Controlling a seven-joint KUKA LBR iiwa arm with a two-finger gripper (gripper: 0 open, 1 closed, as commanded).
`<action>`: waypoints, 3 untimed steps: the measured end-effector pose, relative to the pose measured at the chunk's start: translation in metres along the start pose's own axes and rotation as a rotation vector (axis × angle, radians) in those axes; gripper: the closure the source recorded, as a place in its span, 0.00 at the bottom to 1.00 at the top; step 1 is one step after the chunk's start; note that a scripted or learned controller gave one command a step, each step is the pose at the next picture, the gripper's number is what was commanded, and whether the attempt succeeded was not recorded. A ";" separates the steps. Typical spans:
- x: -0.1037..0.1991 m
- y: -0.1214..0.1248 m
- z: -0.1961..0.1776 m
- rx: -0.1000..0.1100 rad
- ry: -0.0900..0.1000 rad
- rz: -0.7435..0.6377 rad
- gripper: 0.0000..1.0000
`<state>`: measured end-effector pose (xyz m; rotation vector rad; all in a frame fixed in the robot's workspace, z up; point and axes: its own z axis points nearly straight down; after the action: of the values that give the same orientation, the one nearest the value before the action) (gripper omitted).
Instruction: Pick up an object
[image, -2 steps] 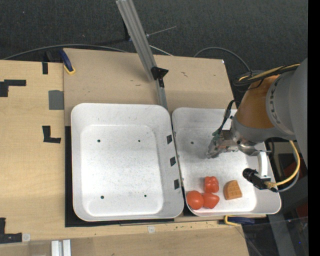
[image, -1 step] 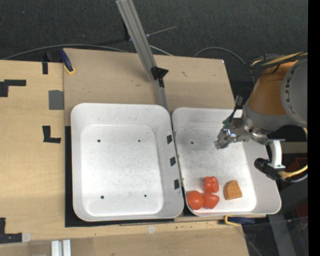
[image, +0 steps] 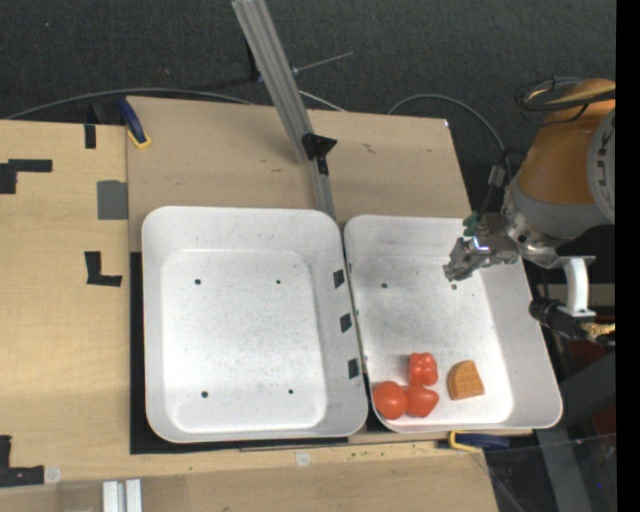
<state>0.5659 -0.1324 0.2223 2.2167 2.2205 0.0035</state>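
In the right bin (image: 400, 260), near its front edge, lie three red pieces: a round tomato-like one (image: 389, 400), a red pepper-like one (image: 422, 368) and another red piece (image: 423, 402) touching them. An orange-brown block (image: 465, 380) sits just to their right. My gripper (image: 462, 262) hangs over the bin's back right part, well behind these objects, with nothing visible between its fingers.
The left bin (image: 245, 320) stands beside the right one, joined by black clips. A grey metal pole (image: 285, 90) slants in from the top to the bins' back edge. Cables lie on the dark floor behind the wooden bench.
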 end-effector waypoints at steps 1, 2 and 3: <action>0.057 -0.010 -0.011 0.005 0.004 -0.005 1.00; 0.113 -0.029 -0.007 0.008 0.003 -0.005 1.00; 0.164 -0.029 0.000 0.008 0.003 -0.005 1.00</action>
<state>0.5371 0.0316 0.2217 2.2169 2.2311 -0.0027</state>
